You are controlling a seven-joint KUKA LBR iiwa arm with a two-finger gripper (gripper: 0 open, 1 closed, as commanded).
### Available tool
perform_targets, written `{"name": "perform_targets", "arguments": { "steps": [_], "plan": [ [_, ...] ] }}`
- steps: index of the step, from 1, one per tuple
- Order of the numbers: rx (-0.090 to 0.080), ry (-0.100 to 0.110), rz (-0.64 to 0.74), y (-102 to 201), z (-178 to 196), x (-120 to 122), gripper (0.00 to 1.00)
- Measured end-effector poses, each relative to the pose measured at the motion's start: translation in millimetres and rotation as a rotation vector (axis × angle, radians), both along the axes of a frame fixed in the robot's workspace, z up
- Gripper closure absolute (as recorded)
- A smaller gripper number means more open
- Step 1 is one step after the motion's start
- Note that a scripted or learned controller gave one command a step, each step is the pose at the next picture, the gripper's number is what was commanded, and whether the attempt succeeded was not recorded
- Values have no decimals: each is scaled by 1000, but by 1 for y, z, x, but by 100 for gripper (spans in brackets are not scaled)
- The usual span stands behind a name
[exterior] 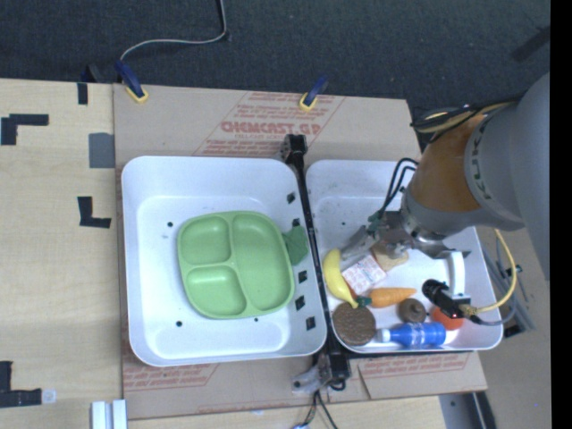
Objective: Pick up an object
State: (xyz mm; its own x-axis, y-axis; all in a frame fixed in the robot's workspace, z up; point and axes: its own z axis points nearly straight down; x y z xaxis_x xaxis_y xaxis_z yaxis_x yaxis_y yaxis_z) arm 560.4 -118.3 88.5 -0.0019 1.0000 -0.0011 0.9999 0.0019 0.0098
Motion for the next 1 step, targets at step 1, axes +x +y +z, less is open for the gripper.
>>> {"name": "perform_targets", "arguments": {
  "steps": [1],
  "plan": [
    [1, 3, 0, -19, 0, 28, 0]
  ]
}}
